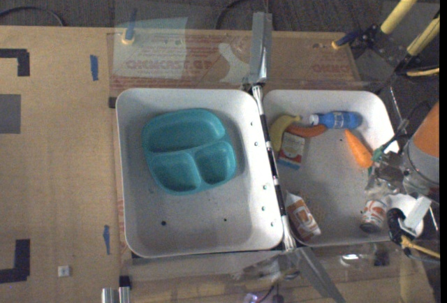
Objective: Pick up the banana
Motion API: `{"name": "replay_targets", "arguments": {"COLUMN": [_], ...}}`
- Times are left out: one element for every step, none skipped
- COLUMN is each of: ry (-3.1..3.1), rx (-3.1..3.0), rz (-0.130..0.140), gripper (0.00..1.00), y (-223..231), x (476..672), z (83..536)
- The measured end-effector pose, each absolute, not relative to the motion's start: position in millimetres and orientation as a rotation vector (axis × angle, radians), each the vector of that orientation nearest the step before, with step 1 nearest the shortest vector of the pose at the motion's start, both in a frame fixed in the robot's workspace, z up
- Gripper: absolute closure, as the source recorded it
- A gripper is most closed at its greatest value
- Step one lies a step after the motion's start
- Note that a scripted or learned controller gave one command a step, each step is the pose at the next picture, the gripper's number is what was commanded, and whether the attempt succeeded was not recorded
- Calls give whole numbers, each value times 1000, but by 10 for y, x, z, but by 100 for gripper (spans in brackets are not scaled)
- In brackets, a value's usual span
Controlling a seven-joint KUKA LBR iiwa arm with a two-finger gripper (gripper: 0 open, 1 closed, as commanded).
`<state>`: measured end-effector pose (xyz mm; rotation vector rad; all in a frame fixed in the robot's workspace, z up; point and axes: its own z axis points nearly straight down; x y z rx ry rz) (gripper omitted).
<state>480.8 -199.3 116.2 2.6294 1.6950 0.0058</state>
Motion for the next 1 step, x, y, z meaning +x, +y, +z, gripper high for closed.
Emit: {"name": "replay_targets", "arguments": {"ry": [1690], "rx": [2631], "rz": [5], "gripper": [100], "y": [-2015], "x": [4802], "z": [1255]}}
